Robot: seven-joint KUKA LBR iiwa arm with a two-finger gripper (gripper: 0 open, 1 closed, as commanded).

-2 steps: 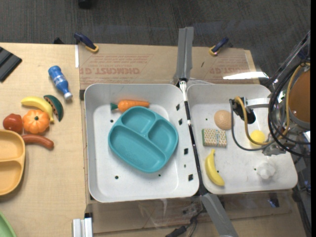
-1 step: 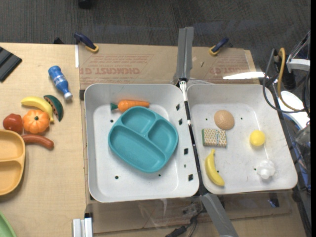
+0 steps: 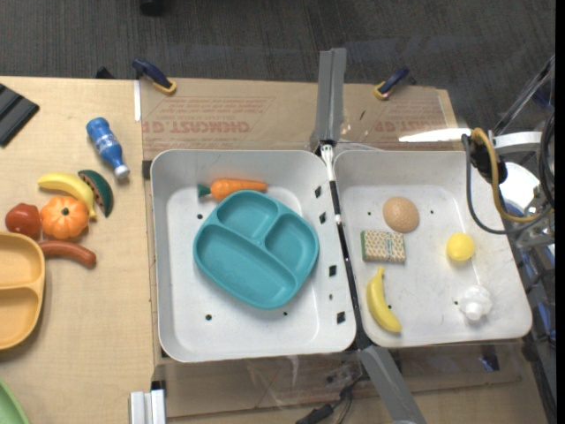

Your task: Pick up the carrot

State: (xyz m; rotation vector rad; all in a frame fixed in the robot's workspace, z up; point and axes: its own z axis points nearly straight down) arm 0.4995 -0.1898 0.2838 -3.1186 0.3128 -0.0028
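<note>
An orange carrot (image 3: 231,186) with a green stem end lies on its side at the back of the left bin (image 3: 173,263). Its green end points left. It rests just beyond the far rim of a teal divided plate (image 3: 256,250), close to or touching it. Nothing covers the carrot.
The right bin (image 3: 433,332) holds a brown egg (image 3: 400,214), a speckled cracker block (image 3: 383,246), a lemon (image 3: 460,247), a banana (image 3: 382,300) and a small white object (image 3: 475,305). Toy foods, a blue bottle (image 3: 108,147) and an orange tray (image 3: 18,290) lie on the bench at left. Cables (image 3: 490,179) hang at right.
</note>
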